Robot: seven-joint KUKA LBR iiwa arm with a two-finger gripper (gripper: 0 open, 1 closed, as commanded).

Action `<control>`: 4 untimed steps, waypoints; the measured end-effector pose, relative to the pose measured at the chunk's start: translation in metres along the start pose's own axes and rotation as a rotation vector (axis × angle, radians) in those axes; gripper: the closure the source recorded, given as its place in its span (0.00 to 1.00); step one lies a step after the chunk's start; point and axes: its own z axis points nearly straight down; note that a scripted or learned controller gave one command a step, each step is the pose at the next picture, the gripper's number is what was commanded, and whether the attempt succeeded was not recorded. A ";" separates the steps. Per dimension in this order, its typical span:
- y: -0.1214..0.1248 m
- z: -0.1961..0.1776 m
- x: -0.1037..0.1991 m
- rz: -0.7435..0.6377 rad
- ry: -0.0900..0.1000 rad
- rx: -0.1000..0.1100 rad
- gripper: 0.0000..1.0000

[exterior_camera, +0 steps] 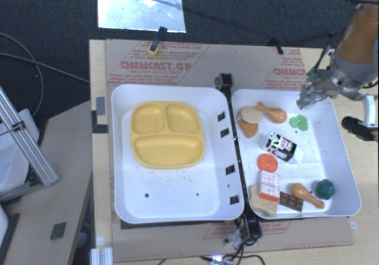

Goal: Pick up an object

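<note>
The right bin (340, 139) holds a small group of toy food pieces, and any of them can serve as the object to pick up. The green piece (299, 121) lies nearest to the gripper (308, 96), close to the far wall of the bin, with free floor around it. It seems to be light, hard plastic, flat and a little slippery, so the fingers should probably close across its narrow width and go low, nearly to the bin floor. The drumstick (271, 112) lies just beside it, to the left, touching a round tan piece (250, 115). Its thin end looks like an easier place to take hold than its round end. The black and white carton (280, 146) lies tilted in the middle of the bin and looks stiff, with flat sides that are good for two fingers. An orange disc (267, 163), a red and white box (269, 185), a chocolate piece (291, 201), a second drumstick (305, 194) and a dark green ball (324, 188) lie near the front edge.

The gripper hovers over the far right corner of this bin, pointing down. Nothing is seen between its fingers, but how far they are open cannot be told, because they are small and blurred.

The left bin (124, 198) contains a yellow divided plate (167, 134).
</note>
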 end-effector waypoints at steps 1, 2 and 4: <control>-0.091 0.062 0.073 -0.003 0.008 0.019 1.00; -0.112 0.089 0.087 0.002 0.004 0.009 1.00; -0.157 -0.039 0.153 0.002 0.003 0.009 1.00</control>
